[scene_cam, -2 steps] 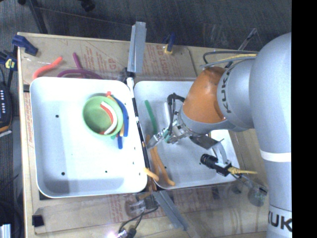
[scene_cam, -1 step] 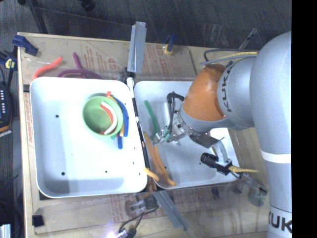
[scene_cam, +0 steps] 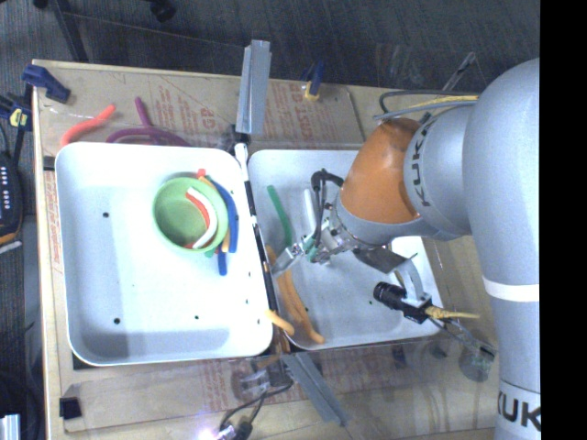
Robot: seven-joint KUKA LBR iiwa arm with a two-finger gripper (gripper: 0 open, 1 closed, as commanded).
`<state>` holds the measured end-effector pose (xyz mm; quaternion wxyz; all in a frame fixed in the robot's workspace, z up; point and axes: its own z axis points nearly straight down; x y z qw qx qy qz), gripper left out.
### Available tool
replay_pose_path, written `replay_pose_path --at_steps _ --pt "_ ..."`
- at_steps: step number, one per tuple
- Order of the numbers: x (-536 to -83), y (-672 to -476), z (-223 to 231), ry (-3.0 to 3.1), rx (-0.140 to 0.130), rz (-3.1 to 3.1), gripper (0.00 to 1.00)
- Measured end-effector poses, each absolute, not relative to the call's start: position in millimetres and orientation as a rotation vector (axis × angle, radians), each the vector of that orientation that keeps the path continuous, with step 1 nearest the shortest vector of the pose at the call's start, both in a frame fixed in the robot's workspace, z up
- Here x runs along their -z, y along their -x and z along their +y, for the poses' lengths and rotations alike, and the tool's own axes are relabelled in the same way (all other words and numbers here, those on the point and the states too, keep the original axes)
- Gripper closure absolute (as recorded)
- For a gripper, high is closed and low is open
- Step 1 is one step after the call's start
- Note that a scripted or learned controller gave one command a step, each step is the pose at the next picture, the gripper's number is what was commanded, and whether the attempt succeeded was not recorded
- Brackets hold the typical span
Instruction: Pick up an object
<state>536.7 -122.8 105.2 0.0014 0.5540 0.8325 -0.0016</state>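
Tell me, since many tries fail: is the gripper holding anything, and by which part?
It cannot be told. The gripper sits low in the right bin beside a green stick, but no object is visibly in it.

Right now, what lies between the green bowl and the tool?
In the camera view, between the green bowl and the tool lie a blue strip, the bins' adjoining walls and a green stick.

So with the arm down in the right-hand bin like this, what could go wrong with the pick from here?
Three risks, as judgements:
1. The tool sits low near the thin green stick, which looks too slim to grip and may slip out.
2. It works close to the bin's left wall, so it might scrape it.
3. The long orange-brown strip lies beside the stick and could get dragged along.
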Motion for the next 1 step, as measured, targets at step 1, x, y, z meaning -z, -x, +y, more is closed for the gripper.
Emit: replay_pose_path --at_steps 1 --pt "-114.5 -537.2 -121.5 -1.73 0.006 2.62 1.0"
